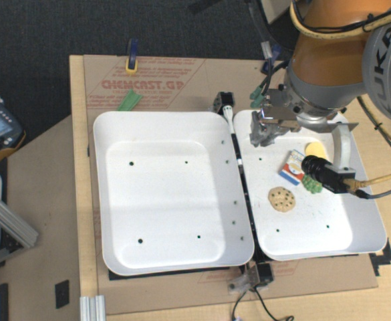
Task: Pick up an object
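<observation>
Cookie [282,198] sits in the right bin [329,236], beside a carton [293,166] and green piece [312,184]. Tool [262,134] hovers up-left, grip state unclear — crowded cluster risks a glancing miss.

Bright, even light falls from above, and the left bin [165,186] nearly washes out along its lit rim and lower floor. A soft grey shadow lies across that bin's upper half. The arm [335,45] casts a faint shadow on the right bin [315,236]. The picture is slightly soft and grainy; the dark floor [35,25] shows little detail.
</observation>
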`<state>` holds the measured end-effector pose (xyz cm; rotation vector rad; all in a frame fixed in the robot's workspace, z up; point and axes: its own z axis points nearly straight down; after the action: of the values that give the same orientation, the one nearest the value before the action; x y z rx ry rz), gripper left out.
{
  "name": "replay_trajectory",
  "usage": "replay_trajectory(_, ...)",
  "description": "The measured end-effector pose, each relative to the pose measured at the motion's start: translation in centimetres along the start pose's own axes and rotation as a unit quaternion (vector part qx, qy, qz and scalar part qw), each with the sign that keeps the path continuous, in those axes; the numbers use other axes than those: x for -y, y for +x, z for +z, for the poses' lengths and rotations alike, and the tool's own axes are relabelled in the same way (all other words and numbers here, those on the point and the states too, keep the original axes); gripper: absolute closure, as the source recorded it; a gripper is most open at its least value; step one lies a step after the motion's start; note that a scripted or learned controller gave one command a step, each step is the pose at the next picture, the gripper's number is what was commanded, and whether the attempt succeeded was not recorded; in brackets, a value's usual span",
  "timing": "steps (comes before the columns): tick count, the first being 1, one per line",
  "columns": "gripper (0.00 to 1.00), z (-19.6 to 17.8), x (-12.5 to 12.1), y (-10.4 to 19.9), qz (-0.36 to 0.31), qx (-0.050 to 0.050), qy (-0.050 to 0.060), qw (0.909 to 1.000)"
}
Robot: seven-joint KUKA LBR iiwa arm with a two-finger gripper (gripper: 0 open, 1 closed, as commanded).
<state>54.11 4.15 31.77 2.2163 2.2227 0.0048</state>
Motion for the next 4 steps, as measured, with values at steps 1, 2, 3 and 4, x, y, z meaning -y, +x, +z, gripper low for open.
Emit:
replay_trajectory(1, 1.00, 2.0, 1.3, -0.6, 0.002, 0.000, 0.004, 1.0000)
replay_trajectory(2, 1.00, 1.5, -0.2, 3.9, -0.001, 0.000, 0.000, 1.0000)
replay_trajectory(3, 1.00, 7.6, 3.3, -0.3, 0.004, 0.001, 0.007, 1.0000)
replay_trajectory(4, 1.00, -0.7, 0.6, 1.6, 0.000, 0.000, -0.004, 1.0000)
